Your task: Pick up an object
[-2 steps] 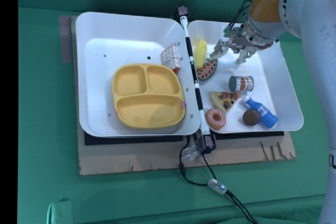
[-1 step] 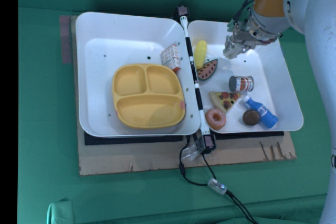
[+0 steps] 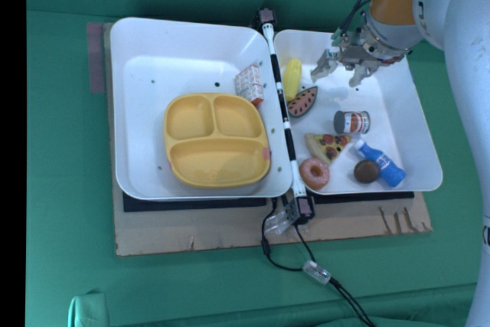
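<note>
Grey gripper spread wide, holding nothing, above right bin

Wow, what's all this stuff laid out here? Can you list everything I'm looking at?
white bins: two, white, side by side on the bench
divided plate: one, yellow, in the left bin
small box: one, white and red, left bin, by the plate's far right corner
corn cob: one, yellow, right bin, far left part
watermelon slice: one, red and green, right bin, just in front of the corn
can: one, silver with a red label, middle of the right bin
pizza slice: one, yellow and red, below the can
doughnut: one, pink, right bin's near left corner
bottle: one, blue with a white cap, right bin, near side
brown disc: one, brown, beside the bottle
arm: one, grey with an orange band, reaching from the right
tool: one, over the right bin's far part, open, holding nothing
</note>
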Robot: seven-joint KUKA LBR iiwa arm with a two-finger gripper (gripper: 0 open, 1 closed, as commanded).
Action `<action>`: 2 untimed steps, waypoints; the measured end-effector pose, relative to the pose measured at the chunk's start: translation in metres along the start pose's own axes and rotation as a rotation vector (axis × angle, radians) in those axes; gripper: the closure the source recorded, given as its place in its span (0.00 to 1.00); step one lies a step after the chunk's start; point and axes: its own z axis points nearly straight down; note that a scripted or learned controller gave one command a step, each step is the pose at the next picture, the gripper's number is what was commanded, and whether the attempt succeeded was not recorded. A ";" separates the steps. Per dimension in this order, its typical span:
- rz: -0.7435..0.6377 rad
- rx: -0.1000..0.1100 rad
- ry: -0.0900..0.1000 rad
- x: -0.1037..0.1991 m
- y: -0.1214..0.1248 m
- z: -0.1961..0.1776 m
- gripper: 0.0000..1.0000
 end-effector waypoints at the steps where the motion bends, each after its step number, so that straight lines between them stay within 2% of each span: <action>1: -0.004 0.012 0.005 0.002 -0.035 0.016 0.00; 2: 0.003 -0.005 0.000 -0.002 -0.031 -0.001 1.00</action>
